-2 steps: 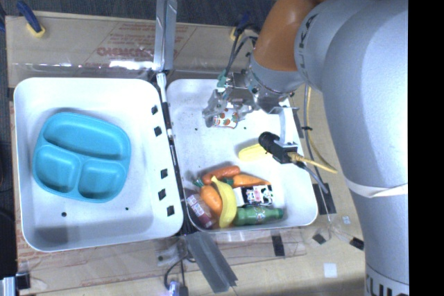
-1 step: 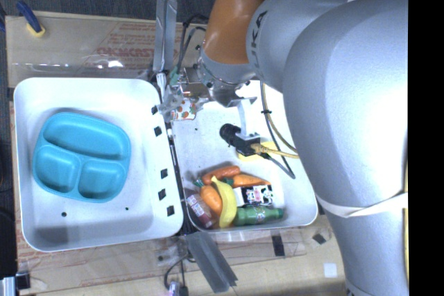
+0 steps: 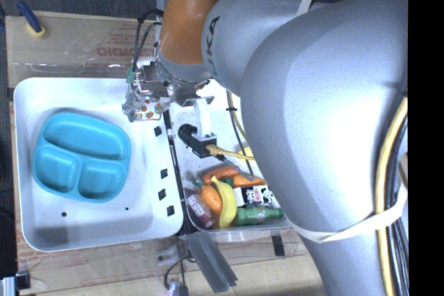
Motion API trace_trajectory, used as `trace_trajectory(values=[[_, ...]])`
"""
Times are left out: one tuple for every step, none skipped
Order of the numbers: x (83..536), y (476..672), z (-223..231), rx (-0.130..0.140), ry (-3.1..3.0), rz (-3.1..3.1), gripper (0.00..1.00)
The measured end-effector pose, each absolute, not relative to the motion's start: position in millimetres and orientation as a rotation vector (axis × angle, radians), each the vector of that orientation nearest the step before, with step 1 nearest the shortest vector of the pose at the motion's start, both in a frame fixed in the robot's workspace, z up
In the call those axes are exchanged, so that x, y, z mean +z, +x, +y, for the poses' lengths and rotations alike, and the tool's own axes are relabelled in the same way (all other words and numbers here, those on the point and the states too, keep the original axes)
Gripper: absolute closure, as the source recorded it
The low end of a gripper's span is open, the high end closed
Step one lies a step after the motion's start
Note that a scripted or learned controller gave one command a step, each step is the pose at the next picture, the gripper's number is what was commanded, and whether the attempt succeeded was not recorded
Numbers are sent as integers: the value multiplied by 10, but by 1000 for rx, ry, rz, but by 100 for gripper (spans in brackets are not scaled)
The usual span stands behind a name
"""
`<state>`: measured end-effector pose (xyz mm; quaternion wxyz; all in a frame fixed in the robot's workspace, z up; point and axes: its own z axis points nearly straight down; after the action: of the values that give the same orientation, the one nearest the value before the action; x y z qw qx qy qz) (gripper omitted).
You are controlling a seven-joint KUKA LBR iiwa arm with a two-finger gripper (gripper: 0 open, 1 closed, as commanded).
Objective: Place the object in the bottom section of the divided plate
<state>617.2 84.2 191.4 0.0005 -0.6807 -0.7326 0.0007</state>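
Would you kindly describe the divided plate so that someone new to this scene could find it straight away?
Look at the left white bin, the one farther from the arm. The divided plate lies flat in its middle. It is bright blue, with rounded corners, one long section and two smaller ones, unlike the heap of toy food in the right bin.

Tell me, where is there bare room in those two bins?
Left bin: bare floor below the blue divided plate, toward the near wall, and its three sections look bare. Right bin: crowded with a banana, carrot and packets, under the arm.
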Motion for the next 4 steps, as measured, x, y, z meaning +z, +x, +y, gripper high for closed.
trace_trajectory(values=[[1914, 6172, 839, 2, -2138, -2300, 0], [1911, 5311, 694, 5, -1847, -2536, 0], [2007, 5317, 689, 7, -1844, -2538, 100], [2549, 5748, 184, 2, -1812, -2565, 100]])
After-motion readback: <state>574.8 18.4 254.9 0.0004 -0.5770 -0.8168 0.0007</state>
